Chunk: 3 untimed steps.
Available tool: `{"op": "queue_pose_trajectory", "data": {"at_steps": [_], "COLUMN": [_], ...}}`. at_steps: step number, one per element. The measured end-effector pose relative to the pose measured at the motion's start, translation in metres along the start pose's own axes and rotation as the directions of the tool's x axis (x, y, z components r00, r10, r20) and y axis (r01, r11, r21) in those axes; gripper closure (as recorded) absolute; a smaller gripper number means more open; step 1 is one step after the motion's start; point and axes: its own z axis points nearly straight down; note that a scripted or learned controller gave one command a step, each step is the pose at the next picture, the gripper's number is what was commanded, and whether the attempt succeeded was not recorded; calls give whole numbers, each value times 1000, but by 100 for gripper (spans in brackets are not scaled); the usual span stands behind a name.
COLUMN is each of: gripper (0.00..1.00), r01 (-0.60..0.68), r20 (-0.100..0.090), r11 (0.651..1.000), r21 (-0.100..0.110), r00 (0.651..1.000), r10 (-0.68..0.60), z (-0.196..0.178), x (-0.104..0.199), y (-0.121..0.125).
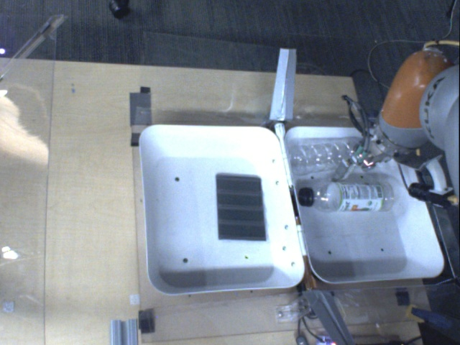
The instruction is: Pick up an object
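Note:
In the right bin [374, 261] a clear plastic bottle [353, 197] with a black cap and a printed label lies on its side, cap pointing left. Behind it, against the bin's far wall, lies a clear ribbed plastic piece [321, 154]. My gripper [361, 157] hangs low over the far right part of this bin, just above the bottle and at the right end of the clear piece. Nothing shows as held in it. A dark grey ribbed rectangular block [241, 206] lies flat in the middle of the left bin [165, 192].
A grey metal post [283, 85] stands at the back between the two bins. The grey arm with its orange band [411, 92] reaches in from the right over the right bin's far corner. Cables hang beside it. Small clamps [141, 108] sit on the bench at the left bin's corners.

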Motion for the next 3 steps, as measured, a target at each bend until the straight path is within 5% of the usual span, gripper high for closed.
{"op": "queue_pose_trajectory", "data": {"at_steps": [1,2,3], "gripper": [0,0,0], "r01": [-135,-58,-58], "r20": [-31,-4,-4], "r11": [991,998,998], "r21": [23,-5,-5], "r00": [990,998,998], "r10": [136,58,58], "z": [-1,-1,-1], "x": [-1,3,3], "y": [7,1,1]}}
